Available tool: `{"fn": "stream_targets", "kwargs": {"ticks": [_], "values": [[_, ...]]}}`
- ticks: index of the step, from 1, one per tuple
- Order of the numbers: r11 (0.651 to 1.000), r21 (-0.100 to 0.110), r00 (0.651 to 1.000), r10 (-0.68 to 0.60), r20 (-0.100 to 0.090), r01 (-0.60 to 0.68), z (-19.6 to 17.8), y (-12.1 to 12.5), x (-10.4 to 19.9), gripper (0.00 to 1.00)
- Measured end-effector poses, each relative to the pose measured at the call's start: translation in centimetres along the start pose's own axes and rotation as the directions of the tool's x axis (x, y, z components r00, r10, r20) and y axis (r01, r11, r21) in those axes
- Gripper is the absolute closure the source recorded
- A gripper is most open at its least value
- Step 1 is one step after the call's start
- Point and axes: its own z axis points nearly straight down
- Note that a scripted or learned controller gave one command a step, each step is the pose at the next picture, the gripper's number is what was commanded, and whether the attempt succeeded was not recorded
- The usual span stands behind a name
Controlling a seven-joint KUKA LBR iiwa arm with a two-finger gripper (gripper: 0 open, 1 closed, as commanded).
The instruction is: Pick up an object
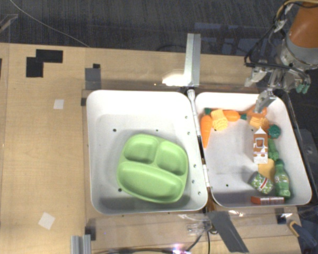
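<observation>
the hand (262,103), whose state i cannot tell from here, is hanging over the far right corner of the right bin (229,190), seemingly lining up on the toy food pile (262,142) crowding that wall, while the green tray (152,167) is lying apart in the left bin (103,110).

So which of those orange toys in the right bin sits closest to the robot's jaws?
The small orange piece at the bin's far right, just under the gripper. The carrot and the other orange piece lie further left, toward the divider.
</observation>
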Motion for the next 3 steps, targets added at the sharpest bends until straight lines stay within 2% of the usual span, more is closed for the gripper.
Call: {"fn": "stream_targets", "kwargs": {"ticks": [1, 2, 3], "values": [[0.985, -0.003, 0.985, -0.174, -0.009, 0.174, 11.6, -2.7, 6.0, 0.00], [0.993, 0.003, 0.993, -0.121, 0.006, 0.121, 15.5, -1.3, 12.8, 0.00], [0.992, 0.008, 0.991, -0.129, 0.024, 0.129, 14.0, -1.1, 12.2, 1.00]]}}
